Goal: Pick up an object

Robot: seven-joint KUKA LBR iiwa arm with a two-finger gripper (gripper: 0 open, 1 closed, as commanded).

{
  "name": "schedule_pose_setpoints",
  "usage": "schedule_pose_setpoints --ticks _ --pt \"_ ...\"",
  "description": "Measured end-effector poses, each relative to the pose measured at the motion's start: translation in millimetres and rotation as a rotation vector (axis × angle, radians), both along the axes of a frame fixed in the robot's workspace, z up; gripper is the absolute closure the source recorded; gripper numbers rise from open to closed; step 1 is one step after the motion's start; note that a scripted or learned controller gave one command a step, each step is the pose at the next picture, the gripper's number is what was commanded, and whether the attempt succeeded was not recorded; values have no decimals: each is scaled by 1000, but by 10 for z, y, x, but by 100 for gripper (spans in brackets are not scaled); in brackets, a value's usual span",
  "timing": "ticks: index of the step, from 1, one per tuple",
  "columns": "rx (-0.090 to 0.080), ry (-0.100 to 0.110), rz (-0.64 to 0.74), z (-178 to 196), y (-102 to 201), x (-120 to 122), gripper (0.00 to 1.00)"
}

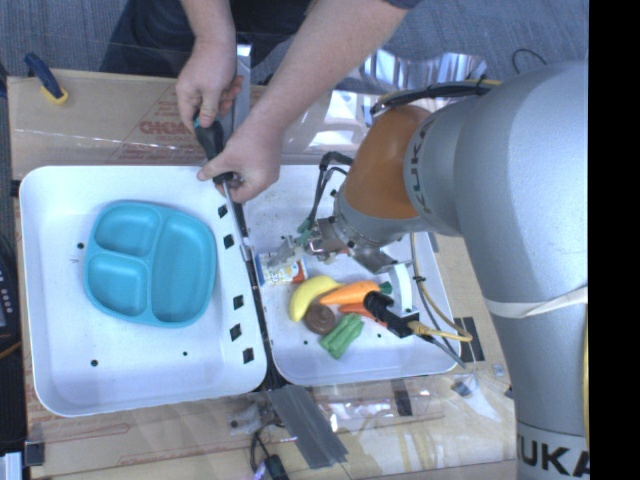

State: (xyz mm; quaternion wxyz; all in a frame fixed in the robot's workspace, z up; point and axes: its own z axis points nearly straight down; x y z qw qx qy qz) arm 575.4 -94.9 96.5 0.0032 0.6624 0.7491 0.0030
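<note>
Brown bench, two white bins side by side, arm low over the right bin [300, 368].

Whether the gripper [312, 236] is spread or closed cannot be told; nothing shows in its hold. Candidates sit just below it: banana [308, 292], carrot [350, 293], green piece [342, 336]. Best to drop straight onto one item, clear of its neighbours. A blue divided plate [150, 263] lies in the left bin [50, 358]; a person's hands [240, 163] work at the divider.
</note>
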Motion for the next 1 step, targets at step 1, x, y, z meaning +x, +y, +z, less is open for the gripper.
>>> schedule_pose_setpoints --ticks 1 --pt "-3 -6 105 4 2 -321 0"
